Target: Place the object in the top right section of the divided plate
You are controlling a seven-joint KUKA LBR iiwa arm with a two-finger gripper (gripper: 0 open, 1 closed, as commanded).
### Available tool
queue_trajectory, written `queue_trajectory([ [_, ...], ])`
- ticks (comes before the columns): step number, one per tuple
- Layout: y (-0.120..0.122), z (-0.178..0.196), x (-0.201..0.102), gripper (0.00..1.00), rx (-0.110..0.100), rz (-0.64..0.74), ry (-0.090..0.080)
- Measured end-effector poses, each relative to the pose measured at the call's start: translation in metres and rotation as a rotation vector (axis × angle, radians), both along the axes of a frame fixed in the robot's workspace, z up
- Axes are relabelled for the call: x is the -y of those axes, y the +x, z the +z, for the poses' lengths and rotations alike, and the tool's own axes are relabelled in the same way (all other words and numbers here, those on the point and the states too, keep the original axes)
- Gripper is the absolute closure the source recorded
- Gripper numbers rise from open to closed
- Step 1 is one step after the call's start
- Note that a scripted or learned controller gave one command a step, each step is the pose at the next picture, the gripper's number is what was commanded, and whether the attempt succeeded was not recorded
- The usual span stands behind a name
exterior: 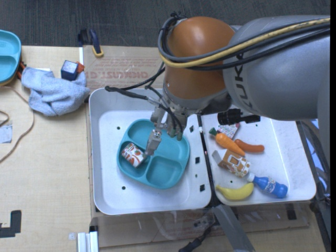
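Can (133,154) lies at nine o'clock on your plate (176,164); the hand (167,132), fingers wide and holding nothing, could bump it.

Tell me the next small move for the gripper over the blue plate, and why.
Probably a short shift left and down over the can. The can lies in the left section of the divided plate, and the gripper hangs above the plate just right of it, fingers spread with nothing between them. It needs grasping before it goes to the top right section.
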State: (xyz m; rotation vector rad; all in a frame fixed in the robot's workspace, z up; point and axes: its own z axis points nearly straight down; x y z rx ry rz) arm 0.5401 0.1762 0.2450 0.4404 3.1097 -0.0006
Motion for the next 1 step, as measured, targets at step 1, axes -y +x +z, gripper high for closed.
queue_trajectory([
  [1, 0.0591, 0.1976, -0.0242, 0.00, 0.004, 0.227, 0.000],
])
